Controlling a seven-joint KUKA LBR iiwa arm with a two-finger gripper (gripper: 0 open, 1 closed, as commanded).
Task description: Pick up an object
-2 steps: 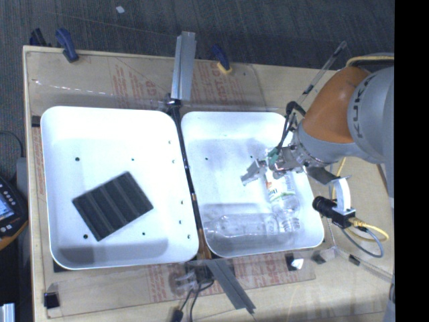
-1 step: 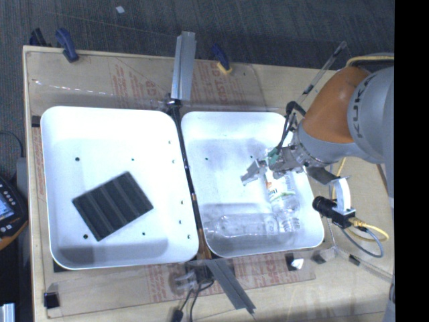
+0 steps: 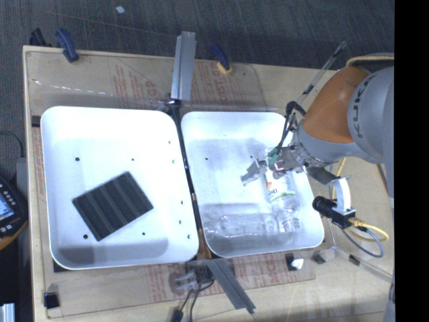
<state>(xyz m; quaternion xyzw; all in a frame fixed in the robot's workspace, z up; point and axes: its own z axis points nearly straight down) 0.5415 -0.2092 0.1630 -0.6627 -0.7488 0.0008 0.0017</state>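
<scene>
My arm (image 3: pixel 365 116) shows a rounded grey shell with a broad orange band above the wrist and part of a dark maker's mark on the grey. Thin dark cables run along its near side to a small grey metal hand (image 3: pixel 258 170).

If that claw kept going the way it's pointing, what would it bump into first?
Probably the white floor of the right bin; the gripper points down just left of the clear bottle. Depth is hard to judge.
</scene>
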